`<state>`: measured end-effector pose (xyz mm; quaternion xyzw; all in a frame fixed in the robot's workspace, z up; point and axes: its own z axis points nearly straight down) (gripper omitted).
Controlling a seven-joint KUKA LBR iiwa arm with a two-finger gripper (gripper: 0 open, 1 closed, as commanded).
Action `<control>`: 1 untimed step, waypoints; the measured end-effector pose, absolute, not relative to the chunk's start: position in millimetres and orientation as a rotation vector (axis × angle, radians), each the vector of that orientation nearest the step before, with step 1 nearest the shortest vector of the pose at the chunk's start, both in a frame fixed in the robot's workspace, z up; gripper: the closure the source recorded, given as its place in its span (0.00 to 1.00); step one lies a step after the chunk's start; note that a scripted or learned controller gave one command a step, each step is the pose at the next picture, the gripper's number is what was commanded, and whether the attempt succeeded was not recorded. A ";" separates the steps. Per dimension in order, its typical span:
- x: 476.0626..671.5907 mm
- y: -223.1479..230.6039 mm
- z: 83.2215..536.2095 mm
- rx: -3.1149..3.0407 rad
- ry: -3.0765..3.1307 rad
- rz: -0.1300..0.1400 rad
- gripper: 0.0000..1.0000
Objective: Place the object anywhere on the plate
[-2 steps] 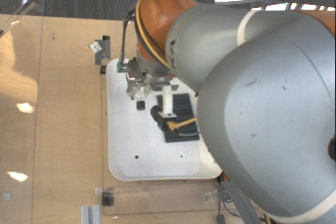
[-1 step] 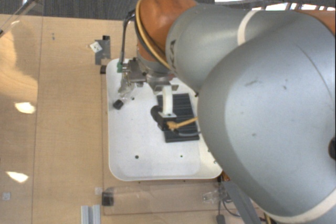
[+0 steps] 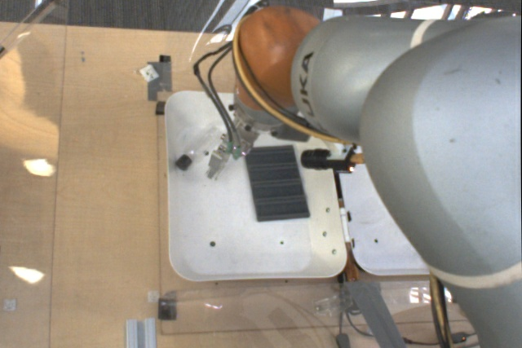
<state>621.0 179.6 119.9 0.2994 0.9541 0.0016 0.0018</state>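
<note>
Object (image 3: 183, 161): small dark lump, lying loose on floor of left bin (image 3: 245, 244), toward bin's 9 o'clock side, near left wall. Shape too small to make out. Nothing touches it.

Just beside it, toward 3 o'clock, gripper (image 3: 217, 165) hangs low over bin floor, tips pointing toward 7 o'clock. Gripper & object sit apart w/ a sliver of white floor between. Nothing is seen between the fingers; whether they are spread or closed can't be told, too small & blurred.

Further toward 3 o'clock, dark ribbed plate (image 3: 277, 182), rectangular, lies flat about mid-bin, long side running roughly 12 to 6 o'clock, slightly tilted. Gripper is just off plate's upper-left corner. Object is not on plate; gripper stands between the 2.

Arm (image 3: 408, 118) is big, grey, w/ orange band (image 3: 269, 41) above wrist, enters from 3 o'clock & covers much of right bin (image 3: 379, 240). Black cables loop from wrist toward gripper.

Both white bins rest side by side on wooden bench (image 3: 81, 175). Small grey bracket (image 3: 159, 77) sits on bench at left bin's 11 o'clock corner.
</note>
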 end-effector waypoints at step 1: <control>572.1 220.8 107.4 0.234 3.128 0.007 0.00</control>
